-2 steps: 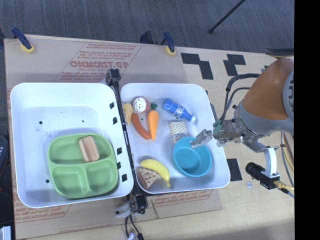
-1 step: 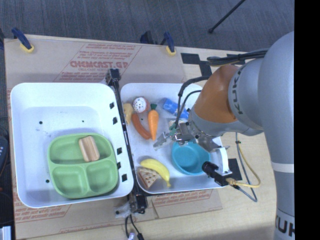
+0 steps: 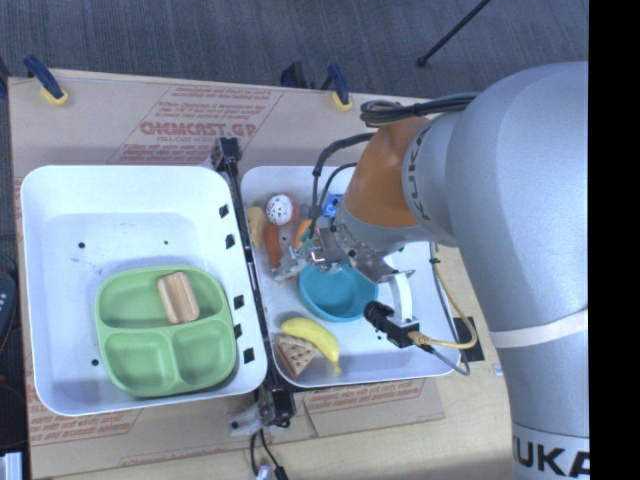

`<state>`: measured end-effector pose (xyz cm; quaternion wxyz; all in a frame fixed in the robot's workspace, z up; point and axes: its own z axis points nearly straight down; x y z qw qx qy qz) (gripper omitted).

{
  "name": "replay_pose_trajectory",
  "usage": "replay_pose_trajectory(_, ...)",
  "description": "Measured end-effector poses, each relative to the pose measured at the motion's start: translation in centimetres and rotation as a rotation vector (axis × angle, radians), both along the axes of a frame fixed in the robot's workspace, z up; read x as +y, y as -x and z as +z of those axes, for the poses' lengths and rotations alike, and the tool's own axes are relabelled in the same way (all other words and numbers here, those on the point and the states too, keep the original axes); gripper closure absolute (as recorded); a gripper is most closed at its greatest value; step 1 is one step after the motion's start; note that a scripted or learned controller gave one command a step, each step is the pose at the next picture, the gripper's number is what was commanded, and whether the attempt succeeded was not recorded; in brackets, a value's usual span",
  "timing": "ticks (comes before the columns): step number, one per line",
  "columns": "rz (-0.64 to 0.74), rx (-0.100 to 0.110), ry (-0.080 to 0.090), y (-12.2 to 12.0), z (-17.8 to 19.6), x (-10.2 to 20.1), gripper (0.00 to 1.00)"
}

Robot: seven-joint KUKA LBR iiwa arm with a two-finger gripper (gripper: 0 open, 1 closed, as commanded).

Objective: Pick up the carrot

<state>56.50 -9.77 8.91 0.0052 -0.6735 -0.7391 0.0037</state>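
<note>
Green tray [image 3: 140,363], blue bowl [image 3: 335,296], yellow banana [image 3: 312,336]

I see the carrot [image 3: 273,244] in the right bin, near its left wall, toward the far half. It's orange, short, lying roughly lengthwise along the wall, tip end toward the far side. I can't tell the fine shape; its right side is partly hidden under the arm's wrist.
</note>
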Motion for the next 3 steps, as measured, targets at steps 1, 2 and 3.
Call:
replay_pose_trajectory(1,0.005,-0.003,0.005,-0.1,1.4,-0.3,1.00)
replay_pose_trajectory(2,-0.163,-0.010,0.003,-3.5,10.6,5.2,1.00)
replay_pose_trajectory(3,-0.168,-0.002,0.004,-3.3,10.2,4.9,0.00)
